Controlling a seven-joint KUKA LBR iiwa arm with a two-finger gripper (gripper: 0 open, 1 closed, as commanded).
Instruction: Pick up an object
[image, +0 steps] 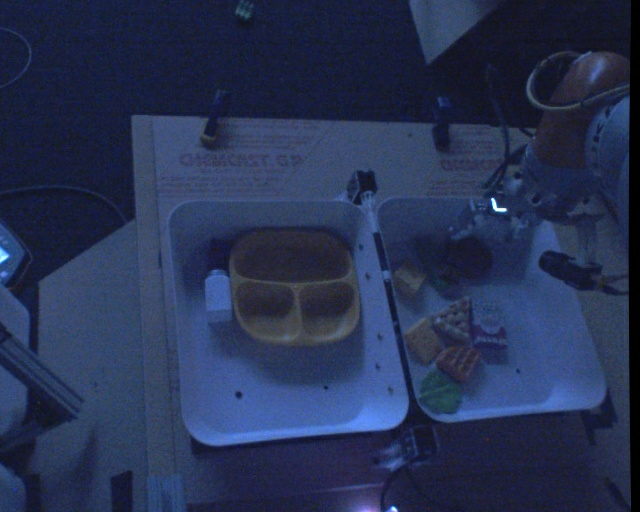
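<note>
Our gripper (478, 238) hangs low in the right bin's (560, 340) far end; grip state unclear, so we judge nothing lifted yet.

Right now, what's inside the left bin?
The left bin holds a yellow divided tray and a small white bottle at the tray's left edge. Whatever lies under the tray is covered.

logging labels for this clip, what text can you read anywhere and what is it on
Faint printed line on the board behind the left bin: too blurred to read.
A second printed line on the board behind the right bin, partly hidden by the arm: unreadable.
White bottle beside the yellow tray: no legible label.
Food pieces in the right bin: no readable text.
</note>
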